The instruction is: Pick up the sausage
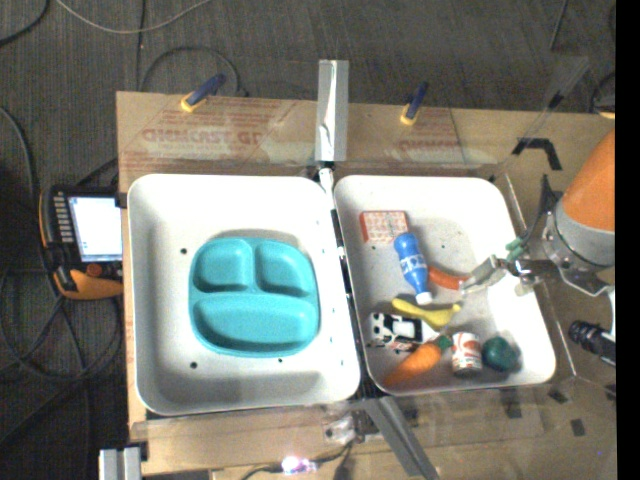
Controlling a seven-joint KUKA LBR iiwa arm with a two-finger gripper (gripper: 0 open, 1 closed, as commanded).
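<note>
In the right bin point(520, 268), nearest the camera, lie a carrot point(415, 360), a small can point(465, 353) with an unreadable label and a dark green toy point(501, 353). Behind them: a banana point(428, 310) and a blue bottle point(412, 263), print illegible. The sausage point(445, 278), orange-red, lies partly hidden by the bottle, with the end effector point(490, 271) at its right end; whether it is open or closed, I cannot tell. A teal divided tray point(255, 295) sits in the left bin point(150, 268)

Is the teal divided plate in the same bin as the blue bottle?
No. The teal divided plate lies in the left bin, while the blue bottle lies in the right bin.
</note>
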